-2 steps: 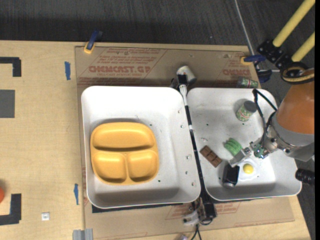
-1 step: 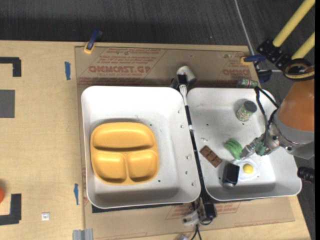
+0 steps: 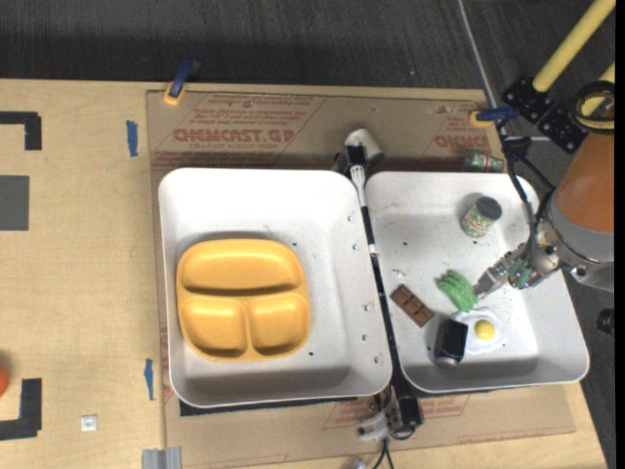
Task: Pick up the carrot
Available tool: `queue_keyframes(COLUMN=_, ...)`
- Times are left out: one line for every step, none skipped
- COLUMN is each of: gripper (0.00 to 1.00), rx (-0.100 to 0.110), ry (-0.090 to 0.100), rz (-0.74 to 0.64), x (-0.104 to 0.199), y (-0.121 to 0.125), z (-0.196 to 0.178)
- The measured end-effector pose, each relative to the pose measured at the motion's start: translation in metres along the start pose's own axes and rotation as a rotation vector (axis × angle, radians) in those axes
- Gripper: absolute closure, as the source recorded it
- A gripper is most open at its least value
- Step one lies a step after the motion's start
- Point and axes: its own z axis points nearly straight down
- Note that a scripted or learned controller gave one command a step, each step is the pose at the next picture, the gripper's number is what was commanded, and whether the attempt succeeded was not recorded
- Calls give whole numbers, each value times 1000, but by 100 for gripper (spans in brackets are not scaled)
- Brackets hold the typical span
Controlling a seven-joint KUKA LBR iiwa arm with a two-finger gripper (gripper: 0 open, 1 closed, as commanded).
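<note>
At the far left edge an orange-red shape (image 3: 3, 380) lies on the wooden desk (image 3: 78, 262), cut off by the frame, so what it is cannot be told. No piece in view can be read with certainty as the carrot. Black angle marks (image 3: 29, 130) and bits of blue tape (image 3: 132, 137) sit on the desk, and a sheet of printed cardboard (image 3: 244, 125) lies under both bins; its lettering is faint.

The left bin (image 3: 195, 189) holds a yellow three-part tray (image 3: 242, 296). A dark strip (image 3: 376, 281) runs between the bins.

In the right bin (image 3: 420, 189), from the left: a brown chocolate bar (image 3: 411, 305), a black object (image 3: 450, 340) too dark to make out, a green ruffled piece (image 3: 455, 289), a fried egg toy (image 3: 483, 331) touching the black object, and further back a small tin (image 3: 479, 215).

The tool (image 3: 485, 283) hangs just beside the green piece; it is small and blurred, and whether it is spread or pressed together I cannot tell. The arm's orange band (image 3: 596, 193) is cut by the right edge. A yellow pole (image 3: 586, 27) slants over dark carpet (image 3: 293, 18) behind.
</note>
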Motion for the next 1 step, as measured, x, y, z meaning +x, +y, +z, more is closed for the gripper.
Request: queue_keyframes(gripper=100, rx=-1, ry=-1, rz=167, x=46, y=23, z=-19)
